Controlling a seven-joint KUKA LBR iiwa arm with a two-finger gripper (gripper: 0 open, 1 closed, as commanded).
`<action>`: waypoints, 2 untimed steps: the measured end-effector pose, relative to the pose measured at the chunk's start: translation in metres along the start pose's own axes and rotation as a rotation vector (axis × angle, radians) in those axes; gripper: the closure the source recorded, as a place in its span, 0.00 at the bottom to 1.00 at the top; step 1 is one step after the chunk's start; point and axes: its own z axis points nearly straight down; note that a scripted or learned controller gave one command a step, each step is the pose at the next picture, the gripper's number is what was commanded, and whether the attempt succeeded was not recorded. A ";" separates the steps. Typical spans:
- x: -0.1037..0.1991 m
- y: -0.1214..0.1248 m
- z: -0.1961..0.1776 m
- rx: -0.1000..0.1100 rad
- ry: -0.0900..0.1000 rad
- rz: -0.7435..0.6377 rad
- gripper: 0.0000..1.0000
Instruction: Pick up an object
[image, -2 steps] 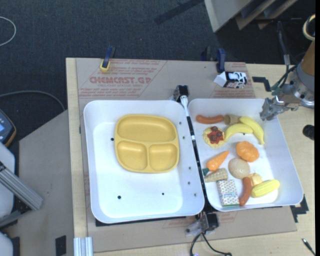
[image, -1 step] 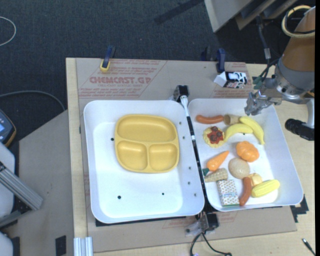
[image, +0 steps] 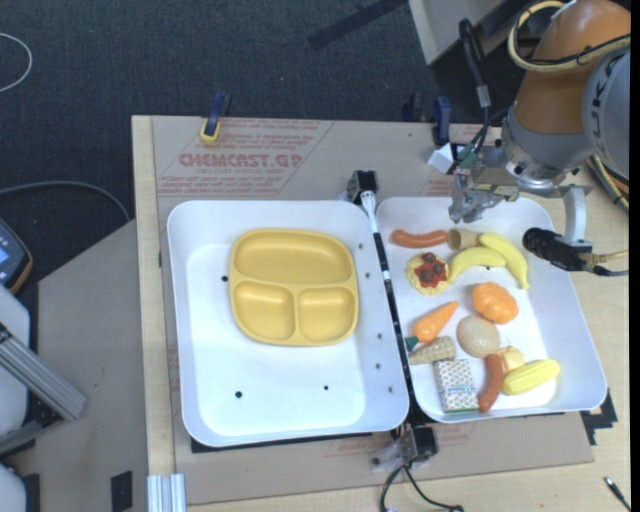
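Fingers (image: 470, 208) first: you can see them hanging over the far left part of the right bin (image: 570, 330), but they are too small and dark for you to tell whether they are spread or closed, and nothing shows between them. Your arm (image: 560, 90) reaches in from the right with its orange band uppermost. Just below the fingers lies a sausage (image: 420, 238), with a banana (image: 492, 257) to its right and a small pizza (image: 429, 272) beneath it. Further toward you sit an orange (image: 496, 302), a carrot (image: 435, 321), a potato (image: 478, 336), a carton (image: 456, 385), a second sausage (image: 491, 383) and a corn cob (image: 531, 376), all loose in that bin. In the left bin (image: 200, 330) you have a yellow tray (image: 294, 285) with three compartments, lying flat. Both bins rest side by side on the bench (image: 160, 160).
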 end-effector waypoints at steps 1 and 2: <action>0.013 -0.015 -0.009 0.005 0.001 0.004 1.00; 0.008 -0.014 0.001 0.006 0.000 0.006 1.00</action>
